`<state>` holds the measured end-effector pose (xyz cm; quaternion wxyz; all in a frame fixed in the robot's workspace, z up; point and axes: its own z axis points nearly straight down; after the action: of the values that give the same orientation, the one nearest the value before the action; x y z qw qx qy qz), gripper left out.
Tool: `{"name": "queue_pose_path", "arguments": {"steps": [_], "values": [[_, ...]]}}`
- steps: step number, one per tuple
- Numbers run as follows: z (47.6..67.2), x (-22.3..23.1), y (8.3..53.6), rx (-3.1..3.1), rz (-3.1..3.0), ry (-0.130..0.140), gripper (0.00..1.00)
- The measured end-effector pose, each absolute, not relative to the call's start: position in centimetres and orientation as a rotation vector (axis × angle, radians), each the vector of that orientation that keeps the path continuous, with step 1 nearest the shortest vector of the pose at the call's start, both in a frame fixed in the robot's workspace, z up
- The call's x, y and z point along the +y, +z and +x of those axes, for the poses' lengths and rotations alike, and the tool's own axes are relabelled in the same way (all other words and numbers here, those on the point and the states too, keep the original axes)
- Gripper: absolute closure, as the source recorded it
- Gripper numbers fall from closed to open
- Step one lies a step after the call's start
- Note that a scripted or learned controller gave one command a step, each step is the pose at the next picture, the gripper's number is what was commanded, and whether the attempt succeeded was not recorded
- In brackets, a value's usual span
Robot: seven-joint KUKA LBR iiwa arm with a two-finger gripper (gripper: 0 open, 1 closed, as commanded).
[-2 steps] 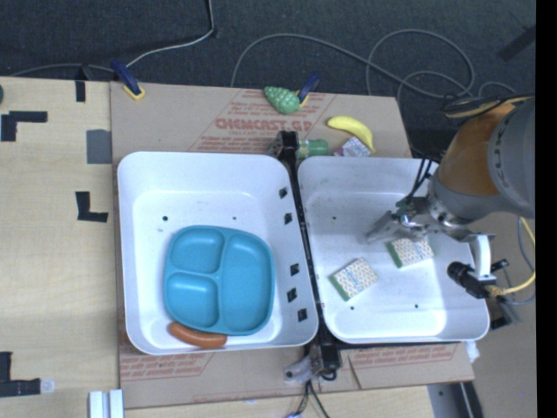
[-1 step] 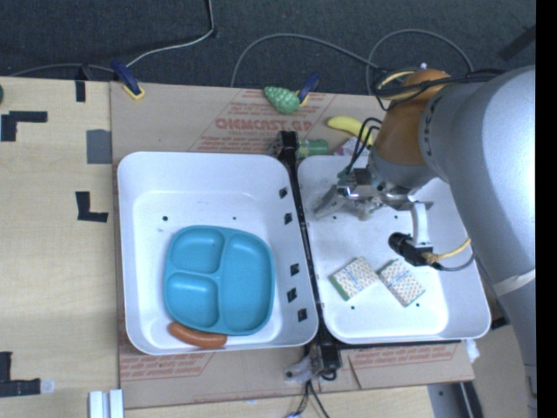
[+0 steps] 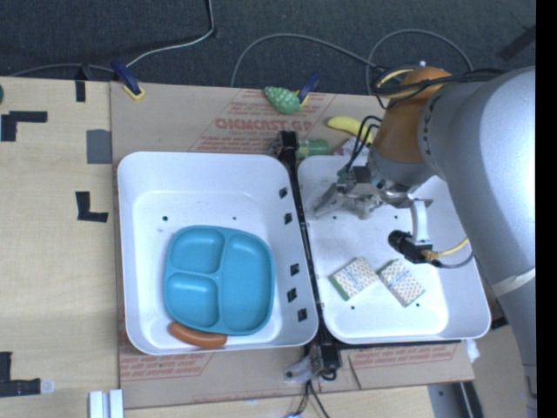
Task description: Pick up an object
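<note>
My gripper [image 3: 338,197] hangs low over the upper left part of the right bin [image 3: 452,316], close to the divider between the bins. Two flat packets with a green-and-white pattern lie in the same bin below it: one [image 3: 354,278] nearer the divider and one [image 3: 402,281] to its right, both well apart from the gripper. The left bin [image 3: 144,181] holds a blue divided plate [image 3: 218,279], and an orange sausage [image 3: 197,335] lies against the plate's lower edge. I see nothing held in the gripper.
The grey arm [image 3: 487,164] covers the right bin's upper right side. A black cable plug [image 3: 409,246] hangs beside the packets. Behind the bins, on the cardboard, lie a green toy [image 3: 282,99] and a yellow banana [image 3: 346,125].
</note>
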<state>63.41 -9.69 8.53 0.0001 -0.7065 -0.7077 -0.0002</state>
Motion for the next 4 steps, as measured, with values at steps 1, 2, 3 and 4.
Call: {"name": "queue_pose_path", "arguments": {"steps": [1, 2, 3, 4], "values": [[66.9, -9.7, 8.5, -2.225, -2.22, 0.0, 0.0], [64.8, -16.3, 8.7, -2.225, -2.225, 0.001, 0.0], [57.5, -9.9, 8.6, -2.223, -2.22, -0.002, 0.0], [51.5, -12.6, 8.6, -2.223, -2.226, -0.002, 0.0]]}}
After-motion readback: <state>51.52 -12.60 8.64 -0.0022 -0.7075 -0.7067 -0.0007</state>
